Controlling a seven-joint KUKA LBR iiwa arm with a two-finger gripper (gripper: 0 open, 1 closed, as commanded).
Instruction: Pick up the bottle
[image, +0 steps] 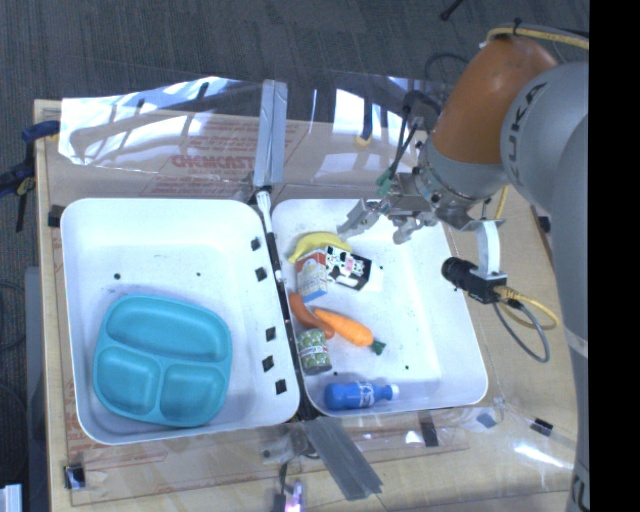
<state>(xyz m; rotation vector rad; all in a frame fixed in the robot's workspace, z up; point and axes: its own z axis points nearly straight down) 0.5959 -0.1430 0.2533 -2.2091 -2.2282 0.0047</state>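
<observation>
A turquoise three-compartment plastic tray is seen in the left white bin. In the right white bin, a yellow banana, a small black-and-white printed box and an orange carrot are grouped near the divider. The blue bottle with white cap lies on its side at the near wall. The pincer is held apart, empty, above the far end.
</observation>
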